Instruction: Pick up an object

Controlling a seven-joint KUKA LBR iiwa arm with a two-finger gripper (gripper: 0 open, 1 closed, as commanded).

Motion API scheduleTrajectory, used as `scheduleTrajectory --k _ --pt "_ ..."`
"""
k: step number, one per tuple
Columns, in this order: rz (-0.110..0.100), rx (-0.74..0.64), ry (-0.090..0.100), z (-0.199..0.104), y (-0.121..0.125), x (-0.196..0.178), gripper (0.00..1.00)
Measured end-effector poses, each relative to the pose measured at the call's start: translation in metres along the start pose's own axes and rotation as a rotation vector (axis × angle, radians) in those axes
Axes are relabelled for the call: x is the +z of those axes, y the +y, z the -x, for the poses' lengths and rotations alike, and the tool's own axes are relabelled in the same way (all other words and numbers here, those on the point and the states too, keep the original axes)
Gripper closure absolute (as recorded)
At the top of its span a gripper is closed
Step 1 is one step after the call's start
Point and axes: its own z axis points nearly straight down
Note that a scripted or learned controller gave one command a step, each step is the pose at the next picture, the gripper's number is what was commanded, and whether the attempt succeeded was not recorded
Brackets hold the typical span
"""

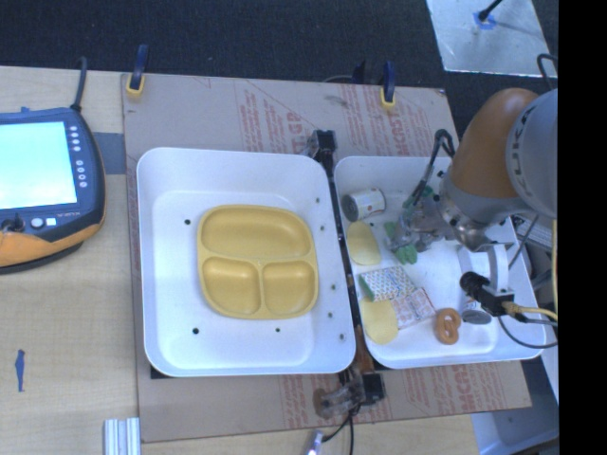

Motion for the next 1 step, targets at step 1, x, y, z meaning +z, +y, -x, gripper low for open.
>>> scheduleTrajectory --k 1 --pt "0.004 0.002 0.003 -0.0889 -0.0025 -0.0905 1.0"
